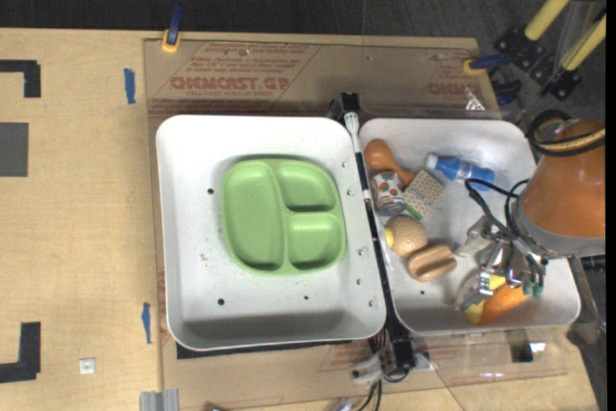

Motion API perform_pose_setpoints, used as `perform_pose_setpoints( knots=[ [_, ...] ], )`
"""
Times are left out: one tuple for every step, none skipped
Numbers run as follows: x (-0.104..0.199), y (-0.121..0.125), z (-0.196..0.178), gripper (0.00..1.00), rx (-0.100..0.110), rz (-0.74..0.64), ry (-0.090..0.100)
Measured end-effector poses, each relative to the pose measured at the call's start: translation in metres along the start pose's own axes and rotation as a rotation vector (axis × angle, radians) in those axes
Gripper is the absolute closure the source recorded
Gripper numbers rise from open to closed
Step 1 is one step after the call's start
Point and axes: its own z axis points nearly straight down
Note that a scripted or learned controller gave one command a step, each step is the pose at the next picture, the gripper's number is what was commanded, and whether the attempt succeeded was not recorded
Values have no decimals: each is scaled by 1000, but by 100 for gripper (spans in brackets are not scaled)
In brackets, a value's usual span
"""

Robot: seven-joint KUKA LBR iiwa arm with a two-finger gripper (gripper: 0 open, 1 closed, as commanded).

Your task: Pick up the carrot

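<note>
- Carrot (504, 303) lies in the near right corner of the right bin (510, 141), close to the bin's front wall, with something yellow just beside it on the left.
- Gripper (500, 276) hangs directly over the carrot; I cannot tell if it is open or closed, and nothing shows that the carrot is gripped.
- Left of the carrot, a bread roll (431, 260) and a round bun (405, 233) lie near each other.
- Farther from the carrot, toward the bin's back, are a small can (389, 190), a brown pear-like fruit (379, 154), a flat packet (423, 195) and a blue bottle (458, 169).
- Well to the left of the carrot, the left bin (183, 207) holds a green divided tray (283, 213).
</note>
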Motion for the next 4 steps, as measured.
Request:
perform_pose_setpoints(
  knots=[
    [-83,73,1,0,-7,-41,-8],
    [-52,-31,1,0,0,-426,-6],
    [-43,-63,-187,0,0,-535,-10],
    [-30,-65,-165,0,-7,-785,3]
  ],
)
